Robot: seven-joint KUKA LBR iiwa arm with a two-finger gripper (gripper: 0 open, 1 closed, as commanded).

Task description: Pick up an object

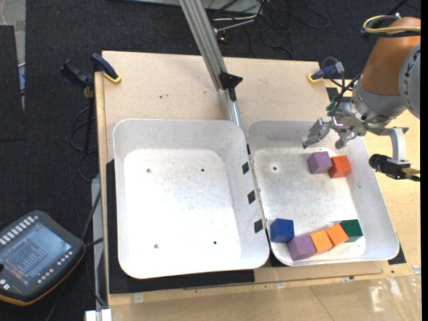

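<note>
My gripper (pixel 330 136) hangs open over the far part of the right bin (pixel 374 199), its two fingers spread with nothing between them. Just in front of it lie a purple block (pixel 319 162) and an orange block (pixel 340 166), side by side and touching. Along the bin's near edge a row of blocks sits: a blue block (pixel 281 230), a second purple block (pixel 301 246), a second orange block (pixel 322 239) and a green block (pixel 350 230).
The left bin (pixel 134 179) lies beside the right one, with a raised divider between them. A slanted metal pole (pixel 207 42) reaches down to the bins' far edge. Clamps sit at the board's far corners. A teach pendant (pixel 33 253) rests at the lower left.
</note>
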